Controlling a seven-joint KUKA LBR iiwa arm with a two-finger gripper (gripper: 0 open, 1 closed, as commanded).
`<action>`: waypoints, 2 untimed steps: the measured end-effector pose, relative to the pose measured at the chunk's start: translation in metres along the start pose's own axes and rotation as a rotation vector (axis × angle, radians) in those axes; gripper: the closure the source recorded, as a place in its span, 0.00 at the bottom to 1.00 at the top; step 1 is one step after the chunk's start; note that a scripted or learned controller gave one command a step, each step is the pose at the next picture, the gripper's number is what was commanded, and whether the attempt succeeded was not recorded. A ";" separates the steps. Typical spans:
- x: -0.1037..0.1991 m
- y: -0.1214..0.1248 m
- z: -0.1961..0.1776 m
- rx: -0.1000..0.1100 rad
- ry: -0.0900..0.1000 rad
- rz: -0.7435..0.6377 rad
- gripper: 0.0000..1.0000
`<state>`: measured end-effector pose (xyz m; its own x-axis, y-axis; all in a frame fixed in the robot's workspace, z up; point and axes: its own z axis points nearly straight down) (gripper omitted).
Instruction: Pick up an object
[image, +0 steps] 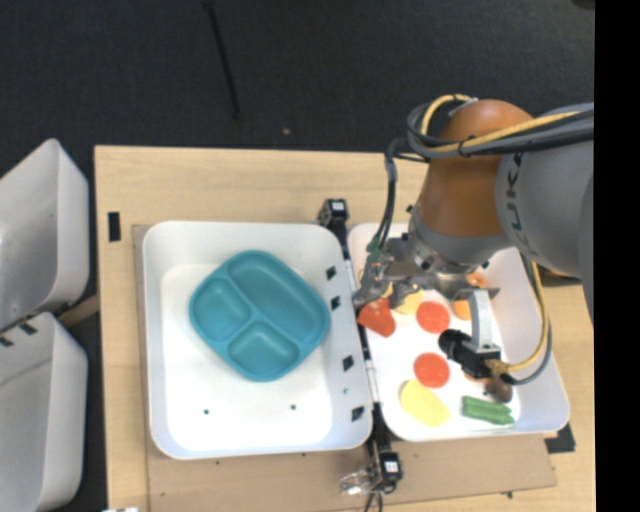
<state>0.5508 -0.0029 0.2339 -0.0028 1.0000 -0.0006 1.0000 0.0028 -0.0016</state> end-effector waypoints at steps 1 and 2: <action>-0.001 0.010 -0.005 -0.003 0.000 0.001 1.00; -0.005 0.010 -0.014 -0.003 0.000 0.003 1.00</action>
